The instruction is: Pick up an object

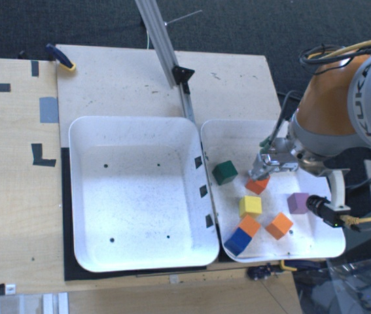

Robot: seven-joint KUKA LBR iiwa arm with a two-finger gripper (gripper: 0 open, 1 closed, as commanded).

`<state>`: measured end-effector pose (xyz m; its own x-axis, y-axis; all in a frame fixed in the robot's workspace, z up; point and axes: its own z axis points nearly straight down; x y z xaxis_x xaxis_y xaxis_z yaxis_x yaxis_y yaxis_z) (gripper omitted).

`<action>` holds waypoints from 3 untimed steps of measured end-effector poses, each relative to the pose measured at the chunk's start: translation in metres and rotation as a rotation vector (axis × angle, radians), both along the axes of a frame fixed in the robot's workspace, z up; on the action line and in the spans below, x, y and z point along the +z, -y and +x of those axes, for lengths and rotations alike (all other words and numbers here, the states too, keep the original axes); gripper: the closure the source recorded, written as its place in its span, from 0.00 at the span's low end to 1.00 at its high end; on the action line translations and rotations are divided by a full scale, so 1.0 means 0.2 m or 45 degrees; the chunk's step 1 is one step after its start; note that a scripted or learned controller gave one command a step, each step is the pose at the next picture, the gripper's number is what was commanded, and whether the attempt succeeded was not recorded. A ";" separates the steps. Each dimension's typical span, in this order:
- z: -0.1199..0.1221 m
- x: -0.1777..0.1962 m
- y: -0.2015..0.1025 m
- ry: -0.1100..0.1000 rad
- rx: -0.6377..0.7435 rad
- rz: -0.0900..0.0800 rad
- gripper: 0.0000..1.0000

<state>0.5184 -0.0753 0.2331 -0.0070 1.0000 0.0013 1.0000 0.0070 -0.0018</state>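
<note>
Two white bins sit side by side on the bench: the left bin (136, 195) and, at its three o'clock, the right bin (316, 241) with the blocks. A slanted metal pole (162, 38) runs down from twelve o'clock and ends at the seam between the bins. A blue and yellow clamp (61, 56) lies at ten o'clock on the bench.

The gripper (262, 173) hangs over the right bin, directly above a red-orange block (257, 186); whether it is released or clenched cannot be told. That block is small, cube-like and tilted, near the bin's middle.

Crowding it: a green block (224, 172) at nine o'clock, a yellow block (251, 205) just beside at six. Further toward six lie an orange block (249, 226) touching a blue block (238, 241), another orange cube (279, 226) at five, and a purple block (298, 203) at four.
</note>
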 end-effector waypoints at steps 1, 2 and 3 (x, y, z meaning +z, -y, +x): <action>-0.01 -0.05 -0.26 -0.001 -0.001 0.000 1.00; -0.01 0.01 -0.53 0.001 0.001 0.001 1.00; 0.00 -0.05 -0.82 -0.002 0.000 -0.001 1.00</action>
